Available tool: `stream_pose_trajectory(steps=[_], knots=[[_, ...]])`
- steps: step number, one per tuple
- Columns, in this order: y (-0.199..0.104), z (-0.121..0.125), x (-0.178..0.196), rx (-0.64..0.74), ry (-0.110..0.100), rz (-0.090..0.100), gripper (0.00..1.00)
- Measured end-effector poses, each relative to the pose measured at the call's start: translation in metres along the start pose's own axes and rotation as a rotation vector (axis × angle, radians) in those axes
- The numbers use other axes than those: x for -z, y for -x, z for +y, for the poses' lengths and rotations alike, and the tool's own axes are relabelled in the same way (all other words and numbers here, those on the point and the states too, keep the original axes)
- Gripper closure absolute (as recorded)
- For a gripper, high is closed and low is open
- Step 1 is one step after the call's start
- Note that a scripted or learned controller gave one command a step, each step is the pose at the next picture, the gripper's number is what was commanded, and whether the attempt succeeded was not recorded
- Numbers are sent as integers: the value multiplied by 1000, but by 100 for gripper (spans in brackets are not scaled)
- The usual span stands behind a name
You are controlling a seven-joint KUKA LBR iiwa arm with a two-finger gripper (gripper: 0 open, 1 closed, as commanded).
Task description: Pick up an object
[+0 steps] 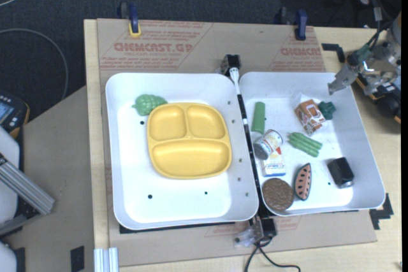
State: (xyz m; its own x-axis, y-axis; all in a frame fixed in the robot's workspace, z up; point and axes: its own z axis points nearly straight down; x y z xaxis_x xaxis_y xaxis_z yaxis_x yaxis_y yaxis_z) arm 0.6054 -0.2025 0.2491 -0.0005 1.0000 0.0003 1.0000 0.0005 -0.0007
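The gripper (341, 78) hangs at the three o'clock edge of the view, over the far right rim of the right bin (366, 156). One grey finger (340, 79) slants down toward seven o'clock; whether the fingers are parted or closed I cannot tell, and nothing shows between them.

Toward seven o'clock from the tool, near it, lies a brown-and-white carton (310, 115) with a small dark green piece (327, 109) touching it at three o'clock. At six o'clock from the carton is a bunch of green pods (305, 143). At four o'clock from the pods, by the bin's right wall, sits a black block (340, 171). A watermelon slice (303, 181) lies at six o'clock from the pods, with a brown round disc (278, 194) just beside it at eight o'clock. Above the disc sit a small white-and-blue box (275, 167) and a tipped can (268, 143), and at twelve o'clock from the can lies a green cylinder (258, 117).

In the left bin (127, 188) a yellow divided plate (189, 139) lies in the middle, with a green leafy lump (149, 104) touching it at ten o'clock.
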Motion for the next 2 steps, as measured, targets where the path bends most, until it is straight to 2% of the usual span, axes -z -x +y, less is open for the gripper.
stream_pose_trajectory(steps=[1,2], knots=[[0,1,11,1,4,-2,100],[-57,-36,99,5,11,-1,100]])
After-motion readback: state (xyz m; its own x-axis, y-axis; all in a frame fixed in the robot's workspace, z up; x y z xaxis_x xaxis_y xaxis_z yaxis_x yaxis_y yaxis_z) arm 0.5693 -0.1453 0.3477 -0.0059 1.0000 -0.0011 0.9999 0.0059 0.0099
